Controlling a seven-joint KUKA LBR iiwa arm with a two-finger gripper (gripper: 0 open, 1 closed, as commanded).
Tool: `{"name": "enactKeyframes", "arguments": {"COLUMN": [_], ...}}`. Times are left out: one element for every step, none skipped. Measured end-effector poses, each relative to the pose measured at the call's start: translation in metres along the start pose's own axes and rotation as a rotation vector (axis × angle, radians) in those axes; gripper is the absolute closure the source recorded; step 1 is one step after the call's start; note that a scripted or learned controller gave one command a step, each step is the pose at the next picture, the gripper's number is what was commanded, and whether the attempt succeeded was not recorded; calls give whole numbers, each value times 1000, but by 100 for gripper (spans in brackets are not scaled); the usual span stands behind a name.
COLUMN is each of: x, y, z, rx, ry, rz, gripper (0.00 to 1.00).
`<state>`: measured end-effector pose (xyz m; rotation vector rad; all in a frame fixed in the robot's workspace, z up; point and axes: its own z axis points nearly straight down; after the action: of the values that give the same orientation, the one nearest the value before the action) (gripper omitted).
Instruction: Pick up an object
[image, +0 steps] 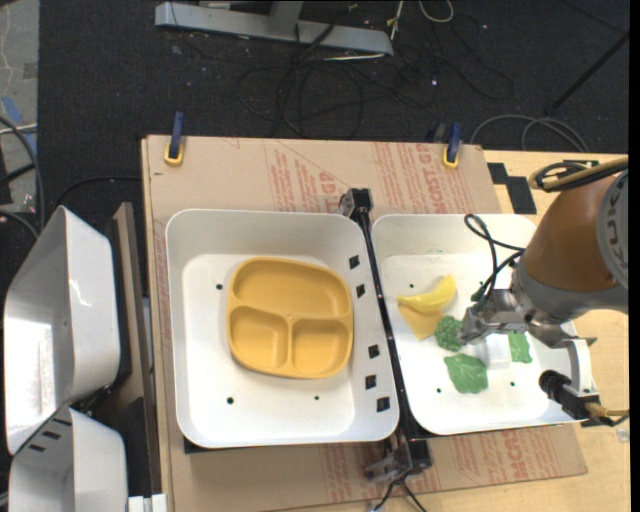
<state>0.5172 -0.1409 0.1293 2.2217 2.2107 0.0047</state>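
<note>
Step in hand: closing in on a pick in the right bin (430, 235). Likely targets bunch together there: yellow piece (428, 302), 3 green pieces, nearest (466, 373). Best to settle on 1 piece, centred, clear of neighbours. Gripper (487, 325) low among them; can't tell its opening. Arm (570, 255) reaches in from right, wrist bent down. Left bin holds a tray (290, 318).

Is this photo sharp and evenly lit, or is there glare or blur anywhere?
Camera view: even, bright overhead light; the white bins look nearly washed out; soft shadows inside the yellow tray; the green pieces beside the end effector look slightly soft; the floor behind the bench is dark.
</note>
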Motion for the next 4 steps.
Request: {"name": "enactKeyframes", "arguments": {"x": [2,9,9,58], "y": [-2,-3,-2,-5], "z": [-43,-104,-117,-123], "rx": [3,0,5,7], "ry": [2,1,2,5], "rz": [-8,-10,-9,-13], "gripper": [100,100,100,100]}}
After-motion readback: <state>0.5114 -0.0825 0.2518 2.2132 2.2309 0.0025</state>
